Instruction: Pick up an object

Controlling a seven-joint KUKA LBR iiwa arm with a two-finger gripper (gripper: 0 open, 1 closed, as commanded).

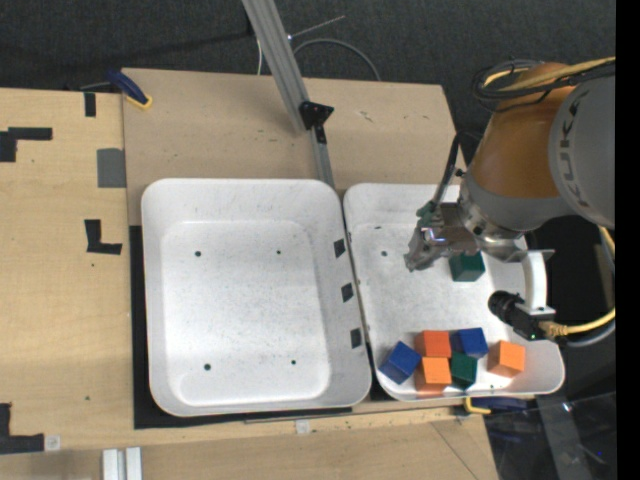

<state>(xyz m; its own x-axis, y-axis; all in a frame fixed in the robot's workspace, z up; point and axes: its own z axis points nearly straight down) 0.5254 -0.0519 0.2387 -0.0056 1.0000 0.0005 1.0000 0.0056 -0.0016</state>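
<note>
My gripper point(424, 248) hangs over the middle of the right bin point(385, 208), under the orange-banded wrist. A dark green block point(466, 266) shows just to the right of it, partly hidden by the wrist; whether it is held or lying on the bin floor I cannot make out. Along the bin's near edge lies a cluster of blocks: a blue one point(400, 360), two orange ones point(436, 343) point(435, 371), another blue one point(470, 342), a green one point(463, 369) and an orange one point(509, 357) at the far right.
The left bin point(240, 298) stands beside the right one, their rims touching. A slanted metal pole point(285, 58) runs down to the gap between the bins at the back. A cable fitting point(515, 313) hangs off the arm above the bin's right side.
</note>
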